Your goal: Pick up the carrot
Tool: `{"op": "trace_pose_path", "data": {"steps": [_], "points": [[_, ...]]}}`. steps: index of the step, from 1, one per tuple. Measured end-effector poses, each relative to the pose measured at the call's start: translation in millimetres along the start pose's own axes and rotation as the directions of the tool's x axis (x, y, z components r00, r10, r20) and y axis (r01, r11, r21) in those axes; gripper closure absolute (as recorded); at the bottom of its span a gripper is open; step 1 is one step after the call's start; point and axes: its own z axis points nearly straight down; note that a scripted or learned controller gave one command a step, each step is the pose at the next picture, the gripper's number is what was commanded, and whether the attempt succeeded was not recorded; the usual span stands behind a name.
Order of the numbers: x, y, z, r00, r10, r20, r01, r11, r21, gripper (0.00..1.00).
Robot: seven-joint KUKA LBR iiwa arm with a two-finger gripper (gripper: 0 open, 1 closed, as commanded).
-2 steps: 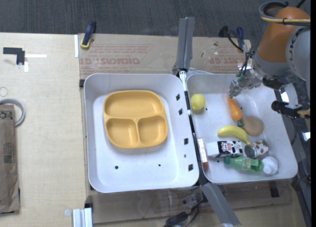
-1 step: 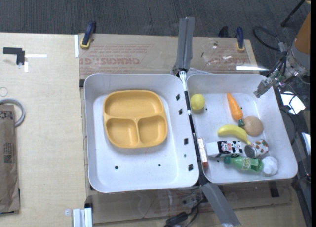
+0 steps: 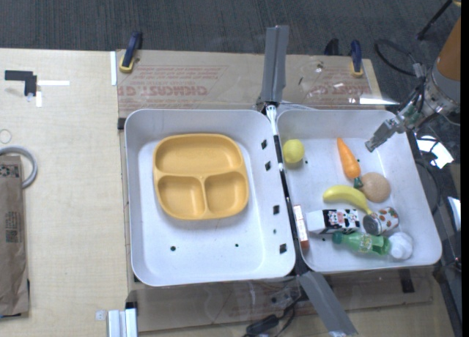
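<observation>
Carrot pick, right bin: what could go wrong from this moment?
1. The carrot lies close to the banana and a tan round item; its lower tip nearly meets them, so a grasp near that end may nudge or catch a neighbour.
2. The gripper sits up and to the right near the bin's rim, not yet over the carrot; a slanted approach could land off-centre.
3. The carrot is narrow and tapered, so it might slip out.

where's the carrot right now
The carrot lies in the right bin, toward its back, between the lemon on its left and the gripper on its right, just above the banana.
</observation>
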Motion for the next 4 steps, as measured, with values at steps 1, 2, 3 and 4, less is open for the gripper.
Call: {"op": "trace_pose_path", "data": {"steps": [1,2,3,4], "points": [[4.4,48.2,118.1,0.979,-0.206,0.000,0.206,0.979,-0.001,0.00],[18.9,1.9,-0.3,0.967,-0.256,0.001,0.256,0.967,-0.001,0.00],[21.9,55.5,117.6,0.938,-0.348,0.000,0.348,0.938,-0.001,0.00],[20.5,56.1,106.7,0.939,-0.344,0.004,0.344,0.939,-0.004,1.00]]}}
